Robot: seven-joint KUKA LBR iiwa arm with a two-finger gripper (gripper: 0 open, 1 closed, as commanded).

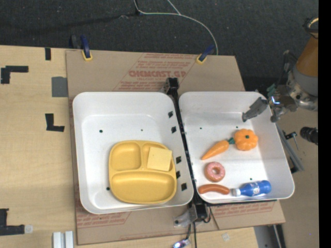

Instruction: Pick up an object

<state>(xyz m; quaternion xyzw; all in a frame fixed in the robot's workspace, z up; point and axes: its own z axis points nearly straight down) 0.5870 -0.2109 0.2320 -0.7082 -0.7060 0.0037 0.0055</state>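
Note:
The right bin holds an orange pumpkin, a carrot, a pink donut, a sausage and a blue bottle. My gripper hangs over the bin's far right corner, above and to the right of the pumpkin. Its two fingers stand apart, one grey finger pointing left over the bin, and nothing lies between them.
The left bin carries a yellow divided tray with a pale yellow cheese slice in one compartment. Both bins rest on a cardboard sheet clamped to the bench. Cables run across the dark back.

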